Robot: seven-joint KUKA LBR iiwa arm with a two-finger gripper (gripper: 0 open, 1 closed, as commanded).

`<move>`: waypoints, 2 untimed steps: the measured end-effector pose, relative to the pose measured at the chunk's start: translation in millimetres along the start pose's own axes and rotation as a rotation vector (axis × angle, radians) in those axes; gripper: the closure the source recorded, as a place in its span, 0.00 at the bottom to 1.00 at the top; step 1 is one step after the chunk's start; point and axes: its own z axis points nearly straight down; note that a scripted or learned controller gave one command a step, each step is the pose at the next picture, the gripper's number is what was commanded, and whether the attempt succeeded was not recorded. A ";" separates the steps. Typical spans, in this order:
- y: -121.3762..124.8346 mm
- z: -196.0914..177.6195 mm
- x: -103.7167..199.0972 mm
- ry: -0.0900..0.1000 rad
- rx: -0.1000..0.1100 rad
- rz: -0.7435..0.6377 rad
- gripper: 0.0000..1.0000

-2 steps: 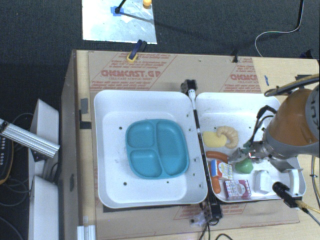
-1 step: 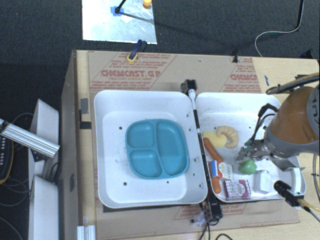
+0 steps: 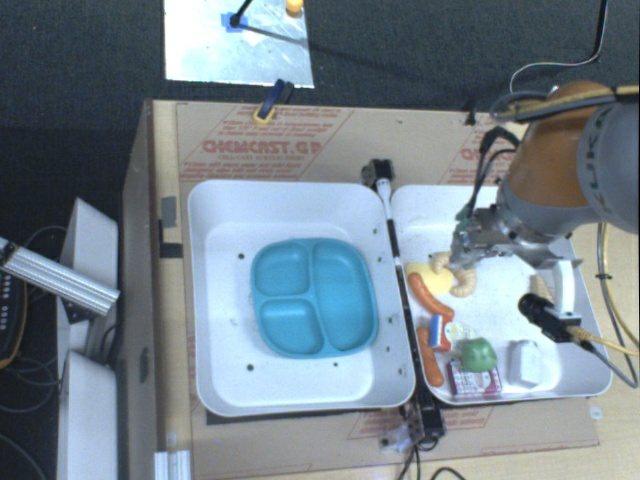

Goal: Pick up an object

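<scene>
My gripper (image 3: pixel 464 259) reaches down into the right bin (image 3: pixel 580 368), right over a pale yellow curved object (image 3: pixel 461 284) and a small yellow piece (image 3: pixel 439 264). Its fingertips are at those pieces, hidden by the wrist body. Close by lie an orange carrot-like stick (image 3: pixel 428 295), a second orange-red stick (image 3: pixel 433 336), a green apple (image 3: pixel 478 352), a red-and-white packet (image 3: pixel 472 381) and a white block (image 3: pixel 526 362).
The left bin (image 3: pixel 215 298) holds a blue divided plate (image 3: pixel 313 296). A black divider bar (image 3: pixel 392 238) runs between the bins. A black cable connector (image 3: pixel 548 316) hangs over the right bin's right side. The grey arm with its orange band (image 3: pixel 560 158) fills the upper right.
</scene>
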 end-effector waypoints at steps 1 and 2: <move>-0.5 0.5 -0.7 -0.001 0.002 0.001 0.00; -22.3 100.7 -18.5 -0.001 0.003 0.002 0.00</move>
